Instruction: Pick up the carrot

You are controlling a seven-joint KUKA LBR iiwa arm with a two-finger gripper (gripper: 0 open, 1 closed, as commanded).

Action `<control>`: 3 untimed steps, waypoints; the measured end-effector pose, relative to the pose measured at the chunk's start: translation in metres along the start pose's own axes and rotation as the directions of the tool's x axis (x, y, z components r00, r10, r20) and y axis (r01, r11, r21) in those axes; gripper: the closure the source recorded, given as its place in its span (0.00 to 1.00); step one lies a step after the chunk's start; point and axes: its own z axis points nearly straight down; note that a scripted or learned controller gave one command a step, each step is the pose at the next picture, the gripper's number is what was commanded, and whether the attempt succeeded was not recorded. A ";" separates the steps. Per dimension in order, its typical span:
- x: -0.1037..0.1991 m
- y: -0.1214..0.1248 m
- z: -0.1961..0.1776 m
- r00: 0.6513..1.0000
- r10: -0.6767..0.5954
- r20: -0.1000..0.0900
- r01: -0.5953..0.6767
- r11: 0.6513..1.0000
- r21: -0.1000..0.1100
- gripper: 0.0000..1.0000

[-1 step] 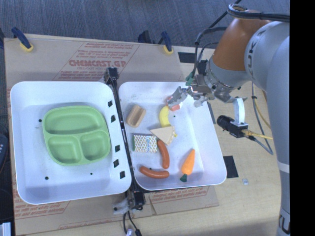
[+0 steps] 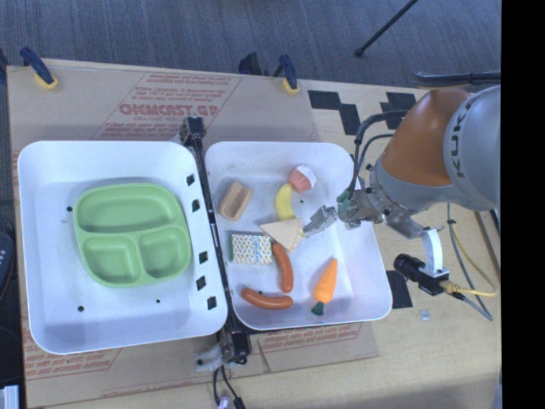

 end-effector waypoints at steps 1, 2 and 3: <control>-0.010 -0.056 0.083 1.000 0.028 -0.001 -0.028 1.000 0.000 0.00; -0.010 -0.055 0.073 1.000 0.022 -0.002 -0.022 1.000 0.001 1.00; 0.063 -0.047 -0.019 1.000 -0.009 0.000 0.009 1.000 -0.002 1.00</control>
